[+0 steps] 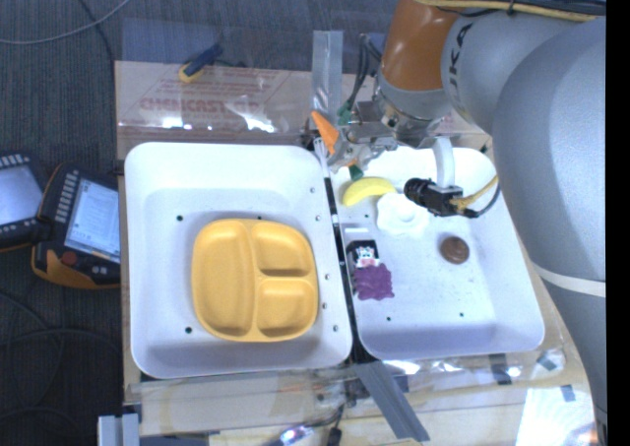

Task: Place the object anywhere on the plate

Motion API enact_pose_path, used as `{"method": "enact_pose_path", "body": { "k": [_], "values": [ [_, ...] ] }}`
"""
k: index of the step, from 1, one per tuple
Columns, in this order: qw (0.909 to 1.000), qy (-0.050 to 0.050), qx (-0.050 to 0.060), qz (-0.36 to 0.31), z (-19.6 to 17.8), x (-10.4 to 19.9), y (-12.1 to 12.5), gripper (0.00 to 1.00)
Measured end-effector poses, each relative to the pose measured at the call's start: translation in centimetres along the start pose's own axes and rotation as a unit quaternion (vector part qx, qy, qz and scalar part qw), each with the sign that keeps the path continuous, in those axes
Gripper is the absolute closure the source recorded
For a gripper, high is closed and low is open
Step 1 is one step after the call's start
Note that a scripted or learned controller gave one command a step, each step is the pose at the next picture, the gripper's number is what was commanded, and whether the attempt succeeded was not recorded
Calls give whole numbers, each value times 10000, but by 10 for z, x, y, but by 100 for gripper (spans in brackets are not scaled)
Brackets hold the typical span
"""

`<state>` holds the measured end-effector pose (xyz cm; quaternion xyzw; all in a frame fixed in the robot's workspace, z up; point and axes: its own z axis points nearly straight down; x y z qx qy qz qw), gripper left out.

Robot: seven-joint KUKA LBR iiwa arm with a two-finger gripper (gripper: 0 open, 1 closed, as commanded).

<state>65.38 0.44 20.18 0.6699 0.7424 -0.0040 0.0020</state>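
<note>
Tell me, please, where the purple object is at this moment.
The purple object lies in the right bin, near its left wall, just below a small black-and-white item and left of the brown round piece.

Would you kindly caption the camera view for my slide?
Arm's hand over right bin near banana; yellow plate waits in left bin.

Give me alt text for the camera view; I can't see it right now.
The claw hangs over the far left corner of the right bin, just above a banana, with a purple object and a brown disc nearby. The yellow divided plate sits in the left bin.
</note>
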Motion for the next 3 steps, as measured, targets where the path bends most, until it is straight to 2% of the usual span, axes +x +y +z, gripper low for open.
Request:
{"method": "enact_pose_path", "body": {
  "k": [1,2,3],
  "values": [
    [10000,36,2,-53,8,11,-94,100],
    [9976,50,5,-690,19,100,-128,100],
    [9976,50,4,-689,19,100,-128,0]
  ]
}}
